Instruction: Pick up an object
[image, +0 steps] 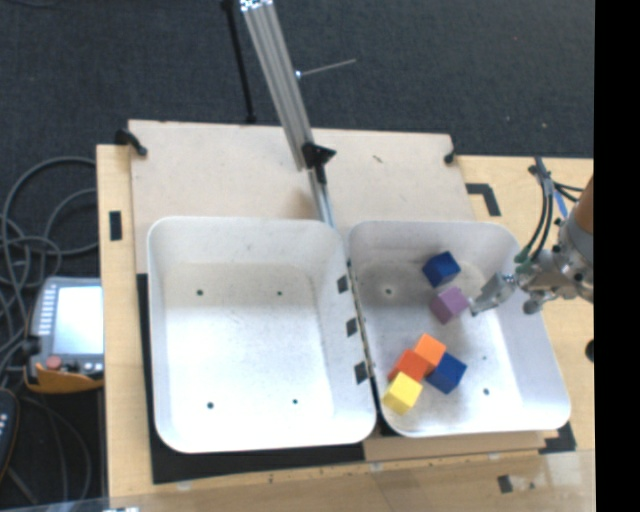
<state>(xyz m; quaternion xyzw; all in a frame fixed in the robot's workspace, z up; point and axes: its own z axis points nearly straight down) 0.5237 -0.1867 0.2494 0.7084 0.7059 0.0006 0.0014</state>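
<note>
Table (240, 170) carries two bins; right bin (520, 400) has five cubes. Jaws (487, 296) just right of purple cube (450, 303), grip state cannot tell. Risk: jaws push cube sideways toward blue cube (441, 268), miss grasp.

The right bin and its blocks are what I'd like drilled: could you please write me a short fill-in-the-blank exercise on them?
1. All the blocks lie in the ____ bin.
2. The block nearest the gripper is ____ in colour.
3. The yellow block touches a block that is ____ in colour.
4. The number of blue blocks is ____.

Missing words: right; purple; orange; two
</note>
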